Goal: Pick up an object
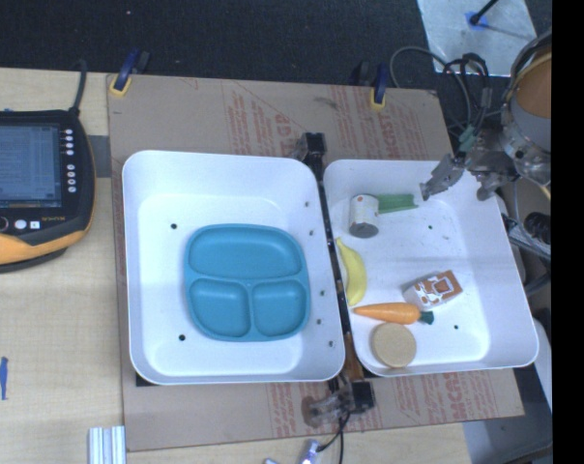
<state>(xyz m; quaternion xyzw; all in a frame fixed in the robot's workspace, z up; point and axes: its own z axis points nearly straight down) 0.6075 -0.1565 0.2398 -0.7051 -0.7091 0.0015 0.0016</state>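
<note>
Two white bins sit side by side. Left bin (147,259) holds a blue divided tray (246,280). Right bin (485,288) holds a banana (353,271), carrot (389,311), round cracker (394,345), small carton (433,290) and a green-handled roller (369,211). Gripper (463,174) hovers over the far right corner, jaws spread, holding nothing.

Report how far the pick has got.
Done: nothing looks lifted. The banana, carrot, roller, round disc and small carton all lie in the right bin; the blue tray sits in the left bin. In hand: the gripper hangs open over the right bin's far edge, holding nothing. Left: descend, grasp an object and lift.
</note>
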